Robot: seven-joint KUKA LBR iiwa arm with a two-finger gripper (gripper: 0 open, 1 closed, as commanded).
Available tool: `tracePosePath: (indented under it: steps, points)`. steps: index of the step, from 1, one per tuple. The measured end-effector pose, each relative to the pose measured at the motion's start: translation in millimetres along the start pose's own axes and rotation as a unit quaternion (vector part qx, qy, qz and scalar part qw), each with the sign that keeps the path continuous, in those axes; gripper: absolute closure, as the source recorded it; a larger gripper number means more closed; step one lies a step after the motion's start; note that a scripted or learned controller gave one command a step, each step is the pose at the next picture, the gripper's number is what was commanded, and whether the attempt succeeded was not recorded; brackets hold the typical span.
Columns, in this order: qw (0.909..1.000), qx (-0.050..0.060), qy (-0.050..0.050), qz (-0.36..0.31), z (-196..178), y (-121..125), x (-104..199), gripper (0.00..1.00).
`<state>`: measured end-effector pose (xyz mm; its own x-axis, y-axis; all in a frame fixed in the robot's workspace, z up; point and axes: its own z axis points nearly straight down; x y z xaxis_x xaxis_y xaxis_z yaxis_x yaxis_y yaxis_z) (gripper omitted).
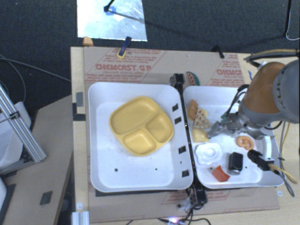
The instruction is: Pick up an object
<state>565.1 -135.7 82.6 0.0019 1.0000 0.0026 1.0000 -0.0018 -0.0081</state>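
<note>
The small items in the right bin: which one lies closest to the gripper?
The pale yellow piece, directly left of the gripper. The white item, black block and red piece lie farther toward the front.

Text | we read red print "CHEMCAST. G P" on the brown cardboard sheet (pixel 140 62) under the bins, behind the left bin | the same red print repeats near the right rear corner, partly hidden, unreadable to us
</note>
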Motion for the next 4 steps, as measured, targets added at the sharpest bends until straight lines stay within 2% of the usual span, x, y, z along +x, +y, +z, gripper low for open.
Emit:
tracePosePath:
  steps: [1,2,3,4]
  points:
    - [1.0,-0.003,0.0,0.0,-1,-82,12,0.0]
    - [1.0,-0.008,-0.002,-0.004,-3,-12,16,0.0]
    - [1.0,-0.003,-0.002,0.002,-1,-82,-33,0.0]
    - [1.0,-0.004,-0.001,-0.004,-1,-73,0,0.0]
